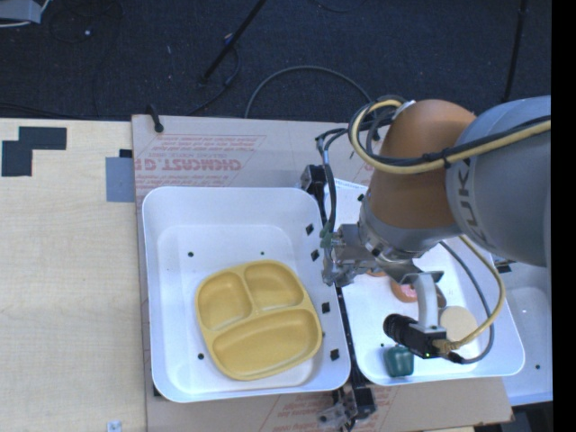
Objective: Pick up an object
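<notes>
On my feed, the things to pick lay in the right bin (371, 324). A small teal block (398, 361) sat near its front wall. A pale cream disc (458, 320) lay a little further back and to the right. A pink-orange piece (401, 291), half hidden under the wrist, was behind both. None of them was lifted, and I saw nothing held.

The gripper (340, 266) hung at the bin's left wall, by the divide between the bins. The arm (432, 178) covered it from above, so I could not tell whether it was spread or closed.

The left bin (171, 241) held a yellow three-compartment plate (259, 318) lying flat toward the front right. Both bins rested on a cardboard sheet (198, 156) with red print, on the pale wooden bench (63, 268).
</notes>
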You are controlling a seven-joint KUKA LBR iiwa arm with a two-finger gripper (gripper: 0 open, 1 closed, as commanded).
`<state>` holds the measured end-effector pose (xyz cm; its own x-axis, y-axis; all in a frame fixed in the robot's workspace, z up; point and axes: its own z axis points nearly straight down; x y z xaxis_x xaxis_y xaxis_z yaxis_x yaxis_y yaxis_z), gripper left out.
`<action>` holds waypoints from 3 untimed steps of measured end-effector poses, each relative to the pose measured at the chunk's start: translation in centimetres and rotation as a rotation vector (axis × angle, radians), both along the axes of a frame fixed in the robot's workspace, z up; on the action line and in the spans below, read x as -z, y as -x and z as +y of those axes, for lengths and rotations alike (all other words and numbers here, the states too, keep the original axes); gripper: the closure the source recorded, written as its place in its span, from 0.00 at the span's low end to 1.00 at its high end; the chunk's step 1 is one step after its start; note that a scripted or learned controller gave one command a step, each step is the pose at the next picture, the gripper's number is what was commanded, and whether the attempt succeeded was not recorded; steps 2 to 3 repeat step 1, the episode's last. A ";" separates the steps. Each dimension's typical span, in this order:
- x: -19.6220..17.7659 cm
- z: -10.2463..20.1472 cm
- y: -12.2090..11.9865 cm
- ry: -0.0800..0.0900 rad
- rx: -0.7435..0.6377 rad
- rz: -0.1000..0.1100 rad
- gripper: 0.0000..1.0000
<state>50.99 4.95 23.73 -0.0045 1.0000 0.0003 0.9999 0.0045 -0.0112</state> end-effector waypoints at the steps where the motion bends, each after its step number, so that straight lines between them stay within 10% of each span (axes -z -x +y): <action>1: 1.5 5.1 2.3 0.000 -0.001 0.001 1.00; 3: 1.5 5.1 2.3 0.000 -0.001 0.001 1.00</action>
